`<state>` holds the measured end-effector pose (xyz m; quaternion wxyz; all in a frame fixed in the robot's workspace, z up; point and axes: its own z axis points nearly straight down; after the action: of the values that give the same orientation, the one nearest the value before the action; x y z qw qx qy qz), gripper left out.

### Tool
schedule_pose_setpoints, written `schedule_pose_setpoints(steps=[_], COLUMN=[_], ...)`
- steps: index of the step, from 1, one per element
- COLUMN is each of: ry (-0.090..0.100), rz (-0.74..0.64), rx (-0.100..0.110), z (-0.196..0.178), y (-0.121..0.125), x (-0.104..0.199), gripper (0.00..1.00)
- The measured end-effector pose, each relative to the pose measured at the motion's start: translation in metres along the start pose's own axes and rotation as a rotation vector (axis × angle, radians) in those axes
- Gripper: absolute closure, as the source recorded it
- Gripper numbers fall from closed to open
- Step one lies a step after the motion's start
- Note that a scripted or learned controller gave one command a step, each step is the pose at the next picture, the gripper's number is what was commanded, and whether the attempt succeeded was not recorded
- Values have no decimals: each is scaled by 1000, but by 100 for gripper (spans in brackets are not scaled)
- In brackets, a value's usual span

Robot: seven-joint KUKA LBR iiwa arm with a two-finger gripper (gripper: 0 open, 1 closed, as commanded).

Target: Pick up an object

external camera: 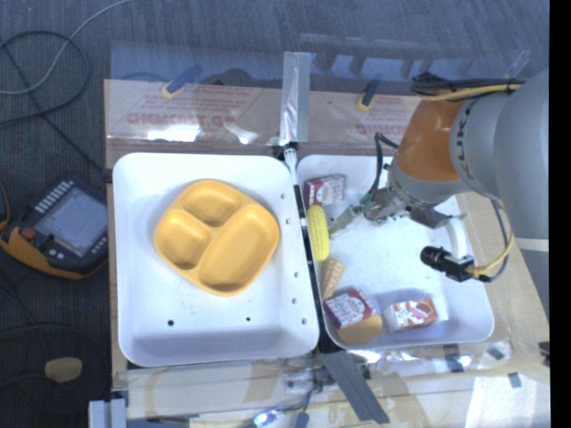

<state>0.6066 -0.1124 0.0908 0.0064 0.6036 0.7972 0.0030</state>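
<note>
The gripper is hovering in the right bin, just right of the corn cob. Whether it is spread or pinched, I cannot tell

The floor is dark grey-blue carpet, crossed by thin black and pale cables that loop in from the top left. A handheld control pendant with an orange-edged case and a grey screen lies on the carpet left of the bench. Near the bottom left corner sits a small tan lump. Light is even and soft.
</note>
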Motion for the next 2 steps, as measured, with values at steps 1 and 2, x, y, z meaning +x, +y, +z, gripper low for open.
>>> schedule_pose_setpoints(steps=[1,2], ry=[3,3], rz=[39,39], rx=[10,10], z=[3,3], y=[62,62], x=[-15,-15], gripper=[0,0])
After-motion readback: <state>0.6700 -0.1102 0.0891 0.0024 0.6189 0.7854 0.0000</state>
